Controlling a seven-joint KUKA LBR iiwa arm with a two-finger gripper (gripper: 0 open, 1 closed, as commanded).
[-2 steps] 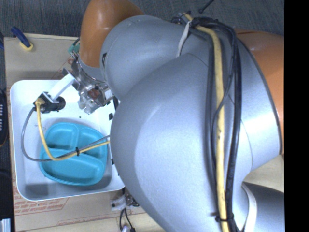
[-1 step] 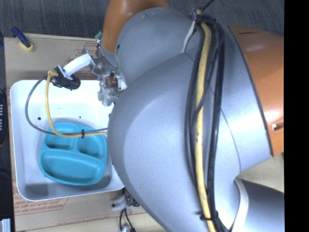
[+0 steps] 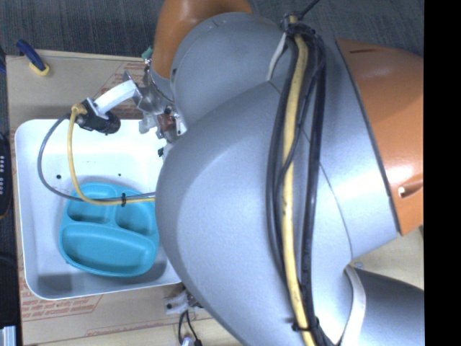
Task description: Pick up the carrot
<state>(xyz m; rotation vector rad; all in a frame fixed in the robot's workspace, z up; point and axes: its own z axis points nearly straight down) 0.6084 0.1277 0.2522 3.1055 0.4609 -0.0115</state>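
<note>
Grey casing of the arm point(image 3: 238, 193) takes up the middle and right of the camera view, with orange sections point(image 3: 194, 9) at its upper end and along its right side, and a bundle of yellow and black cables point(image 3: 288, 157) running down its length. At the arm's upper left tip, metal hardware of the end effector point(image 3: 157, 114) sits over the top edge of the left white bin point(image 3: 29, 193); whether it is open or closed cannot be told from this angle, and nothing can be seen gripped in it. A white cylinder point(image 3: 115, 96) juts out to the left of that hardware and ends in a black fitting point(image 3: 97, 122), from which a yellow hose point(image 3: 72, 161) and a thin black cable point(image 3: 43, 168) loop down over the bin. Inside the bin lies a blue divided tray point(image 3: 108, 247), and the hose crosses its upper rim. The carrot's place and look cannot be told, since the arm covers much of the bench point(image 3: 79, 67). A small blue-and-yellow object point(image 3: 32, 58) lies at the bench's far left corner.
</note>
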